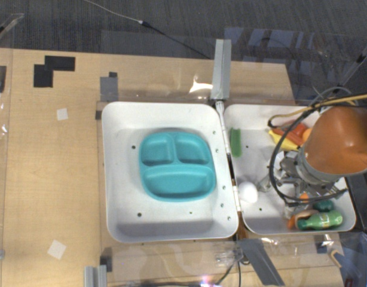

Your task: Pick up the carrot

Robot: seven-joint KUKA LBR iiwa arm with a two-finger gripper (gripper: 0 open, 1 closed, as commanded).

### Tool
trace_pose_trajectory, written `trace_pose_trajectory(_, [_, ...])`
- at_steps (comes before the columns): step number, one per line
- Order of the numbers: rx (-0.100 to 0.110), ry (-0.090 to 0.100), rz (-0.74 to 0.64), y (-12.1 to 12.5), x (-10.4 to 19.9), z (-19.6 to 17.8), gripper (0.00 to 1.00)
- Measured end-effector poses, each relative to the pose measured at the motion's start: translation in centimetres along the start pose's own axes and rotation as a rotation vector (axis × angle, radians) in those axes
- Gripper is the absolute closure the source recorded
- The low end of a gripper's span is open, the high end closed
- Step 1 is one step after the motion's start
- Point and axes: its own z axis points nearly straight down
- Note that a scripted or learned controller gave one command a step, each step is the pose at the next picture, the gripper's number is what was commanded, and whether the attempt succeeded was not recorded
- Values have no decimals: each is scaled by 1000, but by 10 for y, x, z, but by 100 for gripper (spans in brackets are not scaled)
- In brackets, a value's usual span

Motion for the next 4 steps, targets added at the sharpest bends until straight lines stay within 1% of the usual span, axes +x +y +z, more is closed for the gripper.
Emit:
trace_pose_trajectory(1, [9, -7, -3, -2, -4, -13, 100])
trace_pose_trajectory(2, [8, -6, -3, -2, -4, -13, 0])
trace_pose_trajectory(3, [0, 3, -87, -89, -39, -69, 0])
trace_pose_trajectory(4, [-2, 2, -267, -30, 34, -2, 0])
